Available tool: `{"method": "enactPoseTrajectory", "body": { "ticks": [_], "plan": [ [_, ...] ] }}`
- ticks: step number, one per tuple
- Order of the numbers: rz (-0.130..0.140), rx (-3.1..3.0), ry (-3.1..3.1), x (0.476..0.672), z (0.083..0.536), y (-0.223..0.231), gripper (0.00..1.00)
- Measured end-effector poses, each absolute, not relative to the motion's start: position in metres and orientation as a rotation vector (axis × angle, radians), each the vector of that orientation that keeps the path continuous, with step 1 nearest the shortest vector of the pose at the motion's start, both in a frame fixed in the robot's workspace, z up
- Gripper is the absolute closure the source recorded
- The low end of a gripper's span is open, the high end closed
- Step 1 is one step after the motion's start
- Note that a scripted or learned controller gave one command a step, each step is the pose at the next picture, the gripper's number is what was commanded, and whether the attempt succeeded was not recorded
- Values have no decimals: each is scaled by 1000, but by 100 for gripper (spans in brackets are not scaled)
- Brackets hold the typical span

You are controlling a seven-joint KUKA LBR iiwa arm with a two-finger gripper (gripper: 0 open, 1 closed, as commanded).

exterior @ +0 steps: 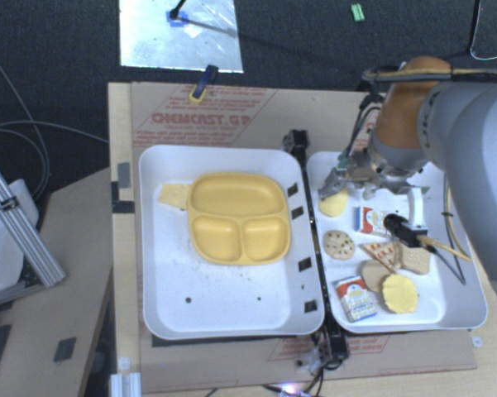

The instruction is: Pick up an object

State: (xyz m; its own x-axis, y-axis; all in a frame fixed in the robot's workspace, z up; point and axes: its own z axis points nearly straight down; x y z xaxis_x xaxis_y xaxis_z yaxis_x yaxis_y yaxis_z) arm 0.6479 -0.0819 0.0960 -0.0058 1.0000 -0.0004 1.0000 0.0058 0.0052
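Note:
My gripper (pixel 341 185) hangs low over the far left corner of the right bin (pixel 471 304). Just under its tip lies a pale yellow lump (pixel 333 205); whether the two touch is unclear. Nearer the front of that bin lie a chocolate-chip cookie (pixel 339 244), a small red-and-white box (pixel 369 219), some crackers (pixel 384 255), a slice of toast (pixel 415 260), a yellow round piece (pixel 399 294) and a red-and-blue packet (pixel 357 298).
The left bin (pixel 161 304) holds a yellow divided plate (pixel 236 217) with a pale yellow slab (pixel 174 195) beside it at the left. A black divider (pixel 308 222) runs between the bins. The grey arm (pixel 467 139) covers the right bin's far right corner.

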Motion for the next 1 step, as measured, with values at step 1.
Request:
{"method": "enactPoseTrajectory", "body": {
  "ticks": [1],
  "plan": [
    [3,2218,2221,652,85,-92,0]
  ]
}}
